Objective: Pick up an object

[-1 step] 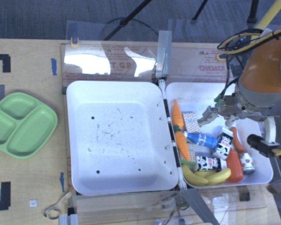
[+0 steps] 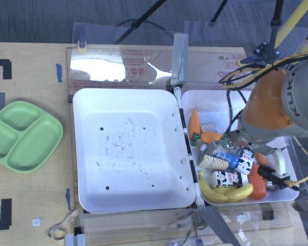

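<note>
Over the right bin (image 2: 215,99), the arm (image 2: 277,104) bears part-visible letters "KU"; its tool (image 2: 231,147) sits among a banana (image 2: 223,192) and clutter, grip state unclear.

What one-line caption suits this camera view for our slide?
The grey arm reaches over a right bin holding a banana and carrot.

The letters "KU" stand on the grey arm (image 2: 304,97); red print on the clear panel (image 2: 143,68) is unreadable.
</note>
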